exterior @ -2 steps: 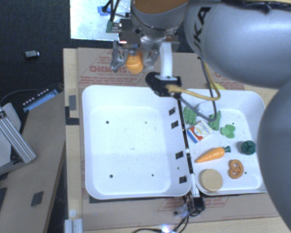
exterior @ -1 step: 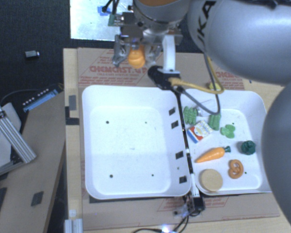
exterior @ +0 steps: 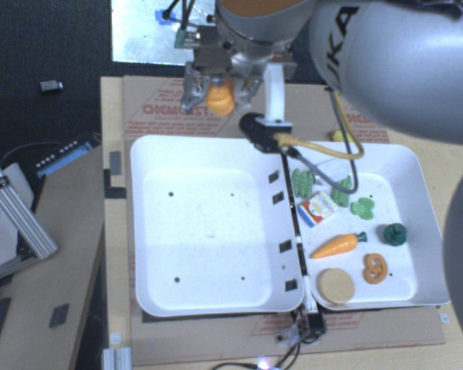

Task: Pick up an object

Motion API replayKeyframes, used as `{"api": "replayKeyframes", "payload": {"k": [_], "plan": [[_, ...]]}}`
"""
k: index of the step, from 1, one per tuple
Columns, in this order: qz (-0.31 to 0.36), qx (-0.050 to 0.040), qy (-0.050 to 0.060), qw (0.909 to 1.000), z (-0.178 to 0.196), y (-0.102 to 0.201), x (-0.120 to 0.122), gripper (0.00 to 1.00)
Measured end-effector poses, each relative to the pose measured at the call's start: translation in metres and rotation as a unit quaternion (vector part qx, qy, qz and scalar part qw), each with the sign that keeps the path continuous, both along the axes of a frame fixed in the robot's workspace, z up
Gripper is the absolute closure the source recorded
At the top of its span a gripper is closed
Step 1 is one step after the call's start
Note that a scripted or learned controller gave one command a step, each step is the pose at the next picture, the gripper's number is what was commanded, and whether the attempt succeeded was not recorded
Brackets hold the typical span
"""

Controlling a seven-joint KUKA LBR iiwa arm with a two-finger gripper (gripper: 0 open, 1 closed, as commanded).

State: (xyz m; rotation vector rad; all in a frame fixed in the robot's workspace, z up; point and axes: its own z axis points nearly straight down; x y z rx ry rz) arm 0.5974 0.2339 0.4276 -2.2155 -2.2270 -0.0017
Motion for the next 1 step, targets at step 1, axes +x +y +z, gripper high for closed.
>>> {"api": "replayKeyframes", "payload": {"k": [1], "plan": [[0.000, 0.0000, -0.001, 1.0000, 0.0132, -0.0003, -0.0034, 1.00]]}}
